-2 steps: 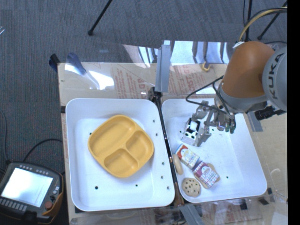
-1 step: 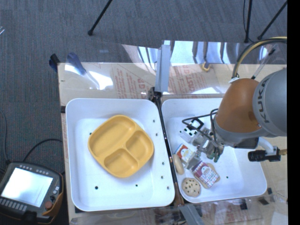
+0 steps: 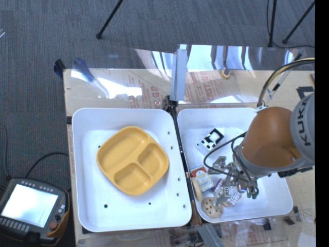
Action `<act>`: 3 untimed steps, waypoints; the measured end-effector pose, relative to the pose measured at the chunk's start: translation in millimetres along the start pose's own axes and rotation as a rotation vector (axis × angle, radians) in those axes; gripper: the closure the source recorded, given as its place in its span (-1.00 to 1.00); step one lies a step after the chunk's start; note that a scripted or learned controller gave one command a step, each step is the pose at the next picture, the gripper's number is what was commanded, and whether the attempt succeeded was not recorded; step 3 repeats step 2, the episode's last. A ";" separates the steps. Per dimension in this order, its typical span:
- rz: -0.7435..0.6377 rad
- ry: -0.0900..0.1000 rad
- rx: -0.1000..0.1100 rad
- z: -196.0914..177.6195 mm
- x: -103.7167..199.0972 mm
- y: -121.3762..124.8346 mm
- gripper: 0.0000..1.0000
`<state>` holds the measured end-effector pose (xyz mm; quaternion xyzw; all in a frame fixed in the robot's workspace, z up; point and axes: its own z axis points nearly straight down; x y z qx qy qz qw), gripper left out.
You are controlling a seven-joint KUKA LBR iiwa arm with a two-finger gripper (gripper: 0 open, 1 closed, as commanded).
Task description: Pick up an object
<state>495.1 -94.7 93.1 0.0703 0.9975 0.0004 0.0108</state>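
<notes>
The gripper [image 3: 230,185] hangs low over small packets [image 3: 204,181] beside the round perforated cracker [image 3: 208,207], seemingly positioned for grasping, though finger state I cannot tell.

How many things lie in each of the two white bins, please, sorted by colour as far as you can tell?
Yellow: 1, the divided plate, in the left bin.
Black-and-white: 1, the patterned card, in the right bin.
Tan: 1, the round cracker.
Mixed-colour small packets by the gripper: about 2, cluttered.
Total: about 5.
</notes>
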 end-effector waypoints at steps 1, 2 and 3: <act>-0.002 0.006 0.001 -9.4 0.3 0.0 1.00; -0.109 0.017 -0.002 -96.0 14.7 100.5 1.00; -0.109 0.017 -0.002 -96.0 14.7 100.5 1.00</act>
